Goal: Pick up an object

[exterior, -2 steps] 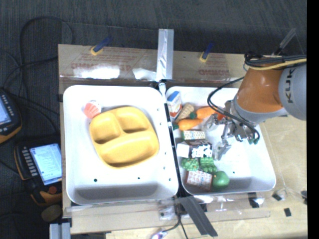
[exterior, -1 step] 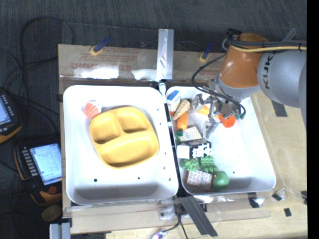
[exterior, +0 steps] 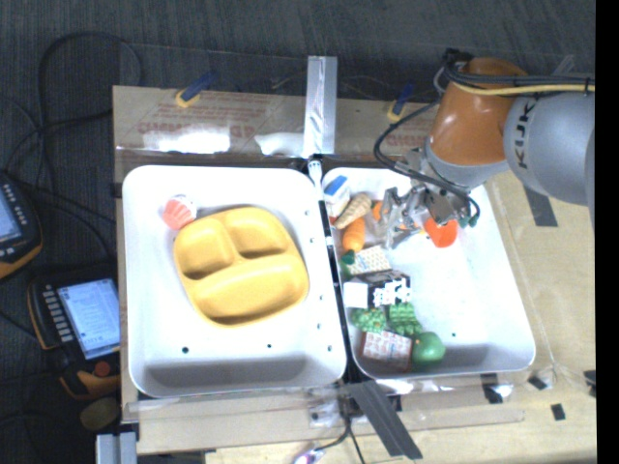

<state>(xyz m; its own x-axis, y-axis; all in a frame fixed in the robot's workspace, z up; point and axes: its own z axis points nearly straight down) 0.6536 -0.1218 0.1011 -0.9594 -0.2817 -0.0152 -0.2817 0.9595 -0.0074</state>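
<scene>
Hovering over the right bin [exterior: 503, 288], the gripper [exterior: 418, 209] sits just right of a carrot [exterior: 354, 232]; whether it grips anything, I cannot tell. A red piece [exterior: 442, 232] lies right of the carrot, a green ball [exterior: 427, 348] well below it.

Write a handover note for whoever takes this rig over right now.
Gripper: low over the back of the right bin; finger state unclear, nothing seen held.
Toy pile: along the right bin's left wall; small orange-red piece lies beside the gripper.
Left bin: yellow divided tray, small pink item at its back corner.
Done: no pick confirmed.
Left: grasp and lift one object.
</scene>
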